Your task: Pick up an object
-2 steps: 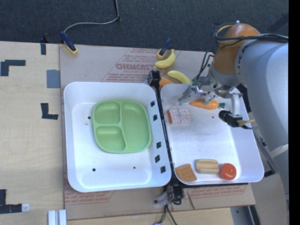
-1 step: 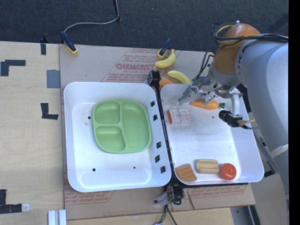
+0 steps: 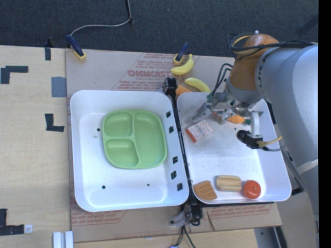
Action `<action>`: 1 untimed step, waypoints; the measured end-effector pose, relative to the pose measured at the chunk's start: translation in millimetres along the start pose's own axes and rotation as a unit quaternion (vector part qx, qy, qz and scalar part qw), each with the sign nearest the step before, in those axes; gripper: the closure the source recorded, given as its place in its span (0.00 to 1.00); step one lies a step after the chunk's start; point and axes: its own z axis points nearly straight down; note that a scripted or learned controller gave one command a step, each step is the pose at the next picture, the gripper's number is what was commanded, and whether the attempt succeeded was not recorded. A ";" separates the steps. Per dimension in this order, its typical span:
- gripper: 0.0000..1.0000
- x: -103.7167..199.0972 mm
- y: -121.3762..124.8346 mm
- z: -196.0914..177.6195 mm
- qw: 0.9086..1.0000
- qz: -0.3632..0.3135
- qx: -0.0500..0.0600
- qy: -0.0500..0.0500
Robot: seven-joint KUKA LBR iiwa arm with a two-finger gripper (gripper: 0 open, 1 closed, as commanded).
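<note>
I see the arm (image 3: 289, 87) reaching in from the right, orange band (image 3: 248, 68) above the wrist, over the far part of the right bin (image 3: 227, 161). The jaws (image 3: 220, 112) sit low over the bin floor. I can't tell if they're spread or pressed together; the wrist hardware blocks them. I see nothing clearly between them.

Right bin contents:
- clear packet with red-orange print (image 3: 199, 131), just left and near of the jaws, lying flat. Print too small to read.
- small orange piece (image 3: 236, 119) just right of the jaws, partly under the wrist.
- banana (image 3: 196, 84) on the far rim, with another orange item (image 3: 181, 91) beside it at the far left corner.
- near edge, left to right: brown waffle-like piece (image 3: 205, 190), tan bread roll (image 3: 228, 183), red tomato (image 3: 252, 189). Roll and tomato look to be touching.

Left bin (image 3: 85, 154) holds a green divided plate (image 3: 134, 138), three compartments, flat, roughly centred.

A second banana-like yellow thing (image 3: 183, 66) lies on the cardboard sheet (image 3: 139, 74) beyond the bins. Red print on the cardboard reads "CHEMCAST", upside down from this view; the smaller line below it I can't read.

Cardboard sits on the desk (image 3: 31, 112), which has black tape marks on the left.
</note>
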 end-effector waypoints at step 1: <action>0.00 -11.5 12.2 0.8 1.000 0.001 0.009 0.005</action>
